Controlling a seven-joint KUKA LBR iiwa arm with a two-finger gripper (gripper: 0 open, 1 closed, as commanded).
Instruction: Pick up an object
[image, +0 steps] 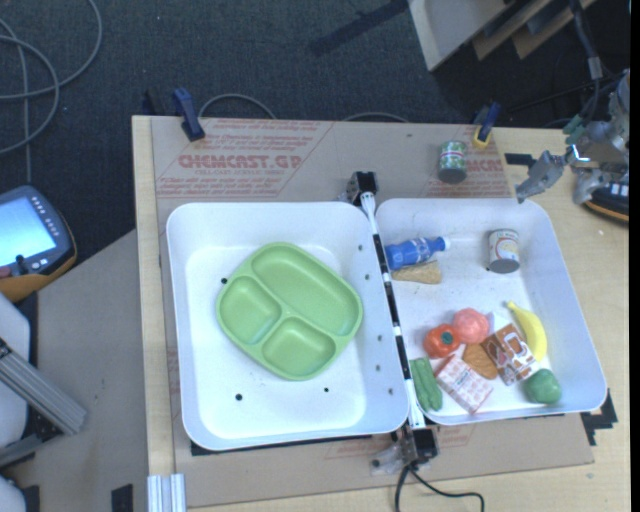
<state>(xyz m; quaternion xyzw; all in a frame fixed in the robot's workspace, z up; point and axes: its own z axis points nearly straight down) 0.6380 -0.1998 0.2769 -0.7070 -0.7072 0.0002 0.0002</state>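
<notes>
The right bin (565, 290) holds the loose objects. A blue bottle (414, 250) lies near its far left side, with a tan piece (421, 273) just in front of it. A small can (503, 250) stands toward the far right. Near the front lie a yellow banana (530, 330), a pink ball (472, 325), an orange-red pepper (441, 341), a brown-and-white box (509, 356), a red-and-white packet (465, 384), a green pickle (427, 384) and a round green fruit (543, 386). My gripper (534, 181) hangs over the bench beyond the bin's far right corner, apart from everything.
The left bin (195, 300) holds a green divided plate (290, 310). Another small can (453, 160) stands on the cardboard behind the right bin. Blue clamps (187, 113) pin the board at the back. The arm's wrist (600, 155) sits at the right edge.
</notes>
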